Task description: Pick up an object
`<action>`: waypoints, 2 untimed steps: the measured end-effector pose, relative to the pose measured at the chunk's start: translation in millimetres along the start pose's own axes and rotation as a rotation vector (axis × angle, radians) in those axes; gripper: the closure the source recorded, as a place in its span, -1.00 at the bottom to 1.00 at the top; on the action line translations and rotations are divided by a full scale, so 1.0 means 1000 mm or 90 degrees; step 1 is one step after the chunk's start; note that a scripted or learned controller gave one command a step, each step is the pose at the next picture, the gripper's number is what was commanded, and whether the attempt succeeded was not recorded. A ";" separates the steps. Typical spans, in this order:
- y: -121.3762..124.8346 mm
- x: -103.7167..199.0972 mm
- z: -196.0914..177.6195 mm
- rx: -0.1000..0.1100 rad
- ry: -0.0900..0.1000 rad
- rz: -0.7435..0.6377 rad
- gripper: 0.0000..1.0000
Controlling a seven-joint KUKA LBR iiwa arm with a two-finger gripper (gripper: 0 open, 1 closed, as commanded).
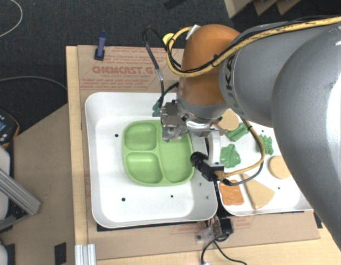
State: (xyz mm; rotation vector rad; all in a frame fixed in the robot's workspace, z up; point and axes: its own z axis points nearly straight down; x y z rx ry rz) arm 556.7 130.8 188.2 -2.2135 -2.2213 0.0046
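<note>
- A green divided plate (151,158) with three compartments is seen lying flat in the left white bin (104,148), toward that bin's right side.
- The right white bin (289,203) is seen to hold several small pieces: green leafy-looking pieces (232,155), tan flat pieces (260,194), an orange piece (232,195) and a round beige piece (279,167).
- The gripper (176,127) is positioned over the upper right edge of the plate, near the wall shared by the two bins; how the jaws stand cannot be told, and nothing can be confirmed as held.
- The grey arm (292,87) with its orange band (206,54) is seen above the right bin.
- Both bins rest on a brown cardboard sheet (120,65) with red print on the tabletop; dark carpet (48,15) lies beyond.
</note>
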 end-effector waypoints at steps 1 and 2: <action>0.035 0.080 -0.119 -0.014 0.004 -0.004 1.00; -0.025 0.095 -0.004 0.006 -0.003 0.000 1.00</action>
